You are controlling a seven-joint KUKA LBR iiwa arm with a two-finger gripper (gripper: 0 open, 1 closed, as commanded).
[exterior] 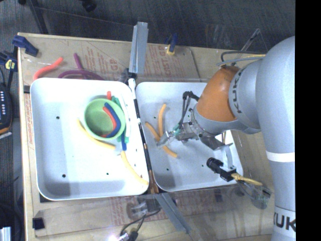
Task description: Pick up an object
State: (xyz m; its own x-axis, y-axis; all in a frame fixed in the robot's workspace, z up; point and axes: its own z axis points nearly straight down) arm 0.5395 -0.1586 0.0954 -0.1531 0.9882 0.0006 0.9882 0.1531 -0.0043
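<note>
Several orange sticks lie in the right bin: a long one towards the back, a slanted one by the left wall, and a short one nearer the front. My gripper is low over the bin floor, in among these sticks, with its tip between the slanted stick and the short one. The arm's orange band and grey body cover the right half of the bin. Nothing can be seen held.
The left bin holds a green bowl with red and blue pieces inside, and a yellow strip runs towards its front right corner. An orange tool and a purple cable lie behind it on the bench.
</note>
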